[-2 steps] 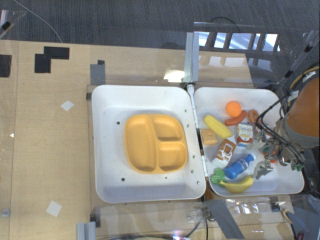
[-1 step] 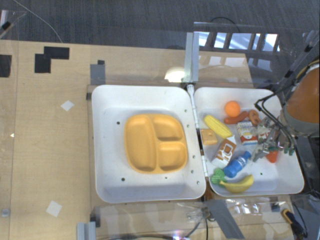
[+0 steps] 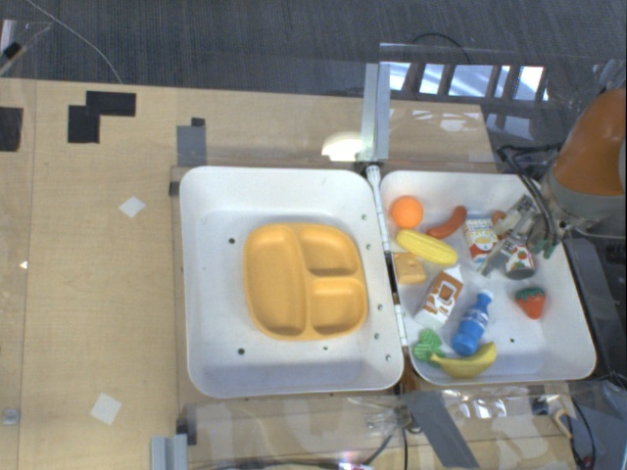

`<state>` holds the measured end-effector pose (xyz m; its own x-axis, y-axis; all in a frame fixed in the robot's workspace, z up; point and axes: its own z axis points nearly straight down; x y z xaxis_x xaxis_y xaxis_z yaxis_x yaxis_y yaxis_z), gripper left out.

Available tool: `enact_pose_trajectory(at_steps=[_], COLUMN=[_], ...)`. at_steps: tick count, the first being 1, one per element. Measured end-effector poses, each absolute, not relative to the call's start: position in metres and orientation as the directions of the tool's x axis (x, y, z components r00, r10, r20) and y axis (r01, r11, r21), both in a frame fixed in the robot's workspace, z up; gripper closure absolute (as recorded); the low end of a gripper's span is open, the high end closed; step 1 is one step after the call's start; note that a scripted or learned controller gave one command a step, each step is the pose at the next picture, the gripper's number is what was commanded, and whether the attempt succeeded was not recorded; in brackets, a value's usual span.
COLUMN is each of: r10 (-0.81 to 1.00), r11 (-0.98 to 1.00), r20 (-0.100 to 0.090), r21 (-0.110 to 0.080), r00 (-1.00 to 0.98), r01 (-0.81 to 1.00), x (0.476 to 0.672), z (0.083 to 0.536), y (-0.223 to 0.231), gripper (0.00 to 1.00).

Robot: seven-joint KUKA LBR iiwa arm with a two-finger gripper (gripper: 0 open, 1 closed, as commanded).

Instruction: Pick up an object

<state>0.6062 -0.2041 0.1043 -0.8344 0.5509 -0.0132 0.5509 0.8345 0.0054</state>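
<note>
The gripper [image 3: 517,238] sits low in the right bin [image 3: 578,360]; finger state cannot be determined; a small white-and-red packet [image 3: 516,259] lies directly beneath; crowding risks a pinch on two items or a glancing miss; contents: one orange [image 3: 407,211], one sausage [image 3: 447,223], one corn cob [image 3: 427,247], one strawberry [image 3: 531,302], one blue bottle [image 3: 472,325], one banana [image 3: 464,361]; left bin [image 3: 211,360]: one yellow tray [image 3: 305,279].

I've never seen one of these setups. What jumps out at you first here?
First, the yellow divided tray lying alone in the left white bin. Then the right bin, crowded with toy food: an orange, a corn cob, a blue bottle, a banana and a strawberry. The gripper hangs over that bin's right side.
</note>
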Motion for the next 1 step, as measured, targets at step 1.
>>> enact_pose_trajectory(at_steps=[1], r10=[0.920], r11=[0.391], r20=[-0.006], r21=[0.009], r00=[-0.391], r01=[0.920], x=[0.6521], z=[0.1079], y=[-0.1905], gripper=[0.00])
